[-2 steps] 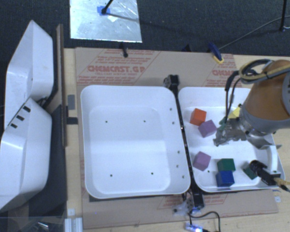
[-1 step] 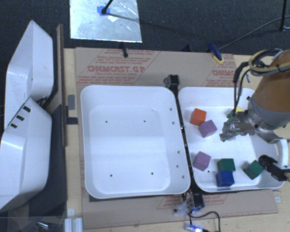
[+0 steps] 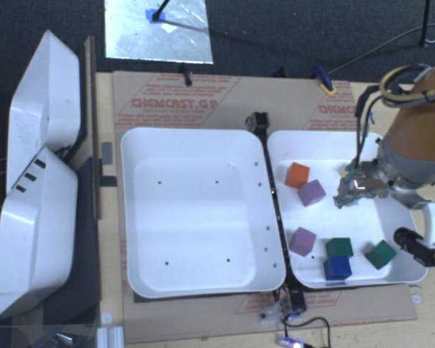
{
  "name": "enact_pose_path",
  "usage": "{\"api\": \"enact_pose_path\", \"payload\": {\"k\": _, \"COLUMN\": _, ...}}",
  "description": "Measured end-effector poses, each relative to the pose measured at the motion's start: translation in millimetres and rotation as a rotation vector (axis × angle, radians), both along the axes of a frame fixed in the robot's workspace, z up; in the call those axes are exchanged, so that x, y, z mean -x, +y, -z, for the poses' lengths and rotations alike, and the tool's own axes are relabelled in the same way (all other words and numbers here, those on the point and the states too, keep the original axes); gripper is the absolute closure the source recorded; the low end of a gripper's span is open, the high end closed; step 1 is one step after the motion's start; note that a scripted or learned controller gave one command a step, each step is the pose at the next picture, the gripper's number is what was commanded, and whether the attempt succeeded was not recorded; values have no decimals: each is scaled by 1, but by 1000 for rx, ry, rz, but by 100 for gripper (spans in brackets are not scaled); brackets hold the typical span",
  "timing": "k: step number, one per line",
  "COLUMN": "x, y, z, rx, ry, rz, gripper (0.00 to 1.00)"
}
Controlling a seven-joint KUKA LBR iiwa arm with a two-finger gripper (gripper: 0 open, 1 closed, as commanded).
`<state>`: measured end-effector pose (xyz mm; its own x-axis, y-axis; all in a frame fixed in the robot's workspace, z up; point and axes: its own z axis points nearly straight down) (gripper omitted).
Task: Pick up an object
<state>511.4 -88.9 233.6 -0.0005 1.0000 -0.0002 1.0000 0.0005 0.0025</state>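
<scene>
Gripper (image 3: 346, 196) poised in right bin (image 3: 399, 280), grip state impossible to tell. Purple block (image 3: 312, 192) just beside orange block (image 3: 297, 175): likely to nudge either, missing both.

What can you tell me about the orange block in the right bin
The orange block is a small cube, matte and solid orange, looking like painted wood or foam. It sits flat on the floor of the right bin, in its upper left part, slightly turned against the bin's edges. A purple block lies just below and right of it, close or barely touching. The gripper hangs further right, apart from it.
</scene>
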Motion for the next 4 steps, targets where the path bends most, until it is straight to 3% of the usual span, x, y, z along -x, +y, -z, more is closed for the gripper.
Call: {"api": "enact_pose_path", "payload": {"k": 4, "x": -93, "y": 169, "z": 1, "rx": -1, "ry": 2, "rz": -3, "gripper": 100}}
